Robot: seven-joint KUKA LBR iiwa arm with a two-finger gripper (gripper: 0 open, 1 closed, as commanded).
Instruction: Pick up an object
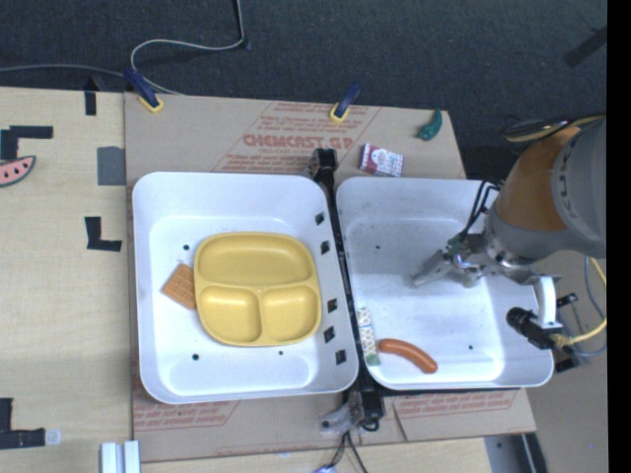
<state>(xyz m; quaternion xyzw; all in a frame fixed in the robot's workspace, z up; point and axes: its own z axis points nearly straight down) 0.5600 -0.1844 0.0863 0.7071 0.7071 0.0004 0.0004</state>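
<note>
Orange sausage low in the right bin; gripper apart above it, finger state unclear, holding nothing visible.

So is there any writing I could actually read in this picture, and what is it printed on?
"CHEMCAST GP": red print on the brown cardboard sheet under the bins, behind the left bin.
More red print lines the cardboard's front edge: too small to read.
Small red and white packet behind the right bin: print blurred, unreadable.
</note>
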